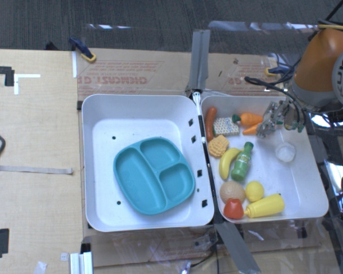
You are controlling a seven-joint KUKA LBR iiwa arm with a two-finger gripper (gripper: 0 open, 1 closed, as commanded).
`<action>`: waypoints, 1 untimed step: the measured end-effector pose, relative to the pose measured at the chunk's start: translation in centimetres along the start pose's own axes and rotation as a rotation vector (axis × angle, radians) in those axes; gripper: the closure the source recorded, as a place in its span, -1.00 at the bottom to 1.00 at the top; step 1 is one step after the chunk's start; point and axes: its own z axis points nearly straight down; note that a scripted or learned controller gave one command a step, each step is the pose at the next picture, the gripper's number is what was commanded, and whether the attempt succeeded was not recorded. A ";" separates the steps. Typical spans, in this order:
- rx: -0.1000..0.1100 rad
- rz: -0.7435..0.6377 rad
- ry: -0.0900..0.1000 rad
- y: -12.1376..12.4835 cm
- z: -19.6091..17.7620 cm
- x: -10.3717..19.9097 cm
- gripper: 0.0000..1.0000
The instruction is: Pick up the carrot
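Observation:
The carrot [251,119] is orange with a small green stub at its left end. It lies flat near the far wall of the right bin [300,190]. A smaller orange piece [250,131] lies just in front of it. My gripper [267,125] is low in the bin, right against the carrot's right end, coming down from the orange-banded wrist [320,59] at the right. The carrot rests on the bin floor.
Left of the carrot lie a cracker [226,127] and a red sausage [210,123]. Corn [218,146], a banana [227,162], a green bottle [242,160], a lemon [254,190], a tomato [233,209] and a yellow bottle [266,205] crowd the front. A clear cup [285,152] stands below the gripper. The left bin [97,153] holds a teal plate [154,174].

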 end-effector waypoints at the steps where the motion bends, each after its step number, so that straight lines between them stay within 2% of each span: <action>1: 0.000 0.000 0.013 0.0 0.2 0.3 -1.00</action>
